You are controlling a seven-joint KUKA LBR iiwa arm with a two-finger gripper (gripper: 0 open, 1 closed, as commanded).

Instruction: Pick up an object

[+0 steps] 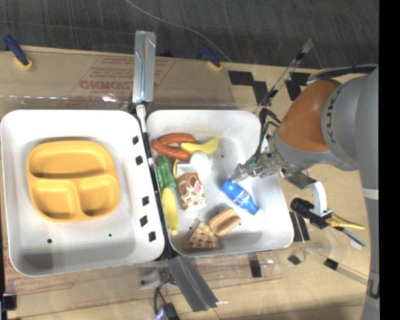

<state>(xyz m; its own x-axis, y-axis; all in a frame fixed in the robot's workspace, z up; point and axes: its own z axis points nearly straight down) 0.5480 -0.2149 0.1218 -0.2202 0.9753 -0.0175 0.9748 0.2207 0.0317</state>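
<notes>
Two white bins sit side by side below me. The left bin carries a yellow divided tray at its centre, with bare white floor all round it. Behind that bin, at 12 o'clock, the cardboard sheet bears red print too faint for me to read.

The right bin is crowded along its 9 o'clock wall: a hot dog sausage and a banana at the top, a green vegetable and a corn cob down the edge, and a small printed carton whose label I cannot make out. At 6 o'clock lie a pizza slice and a hot dog bun. The blue bottle lies tilted near the centre, its label unreadable.

My gripper hangs just beside the bottle's upper end, at 3 o'clock in the bin; I cannot tell how it stands. Open floor remains along the 12 o'clock rim.
</notes>
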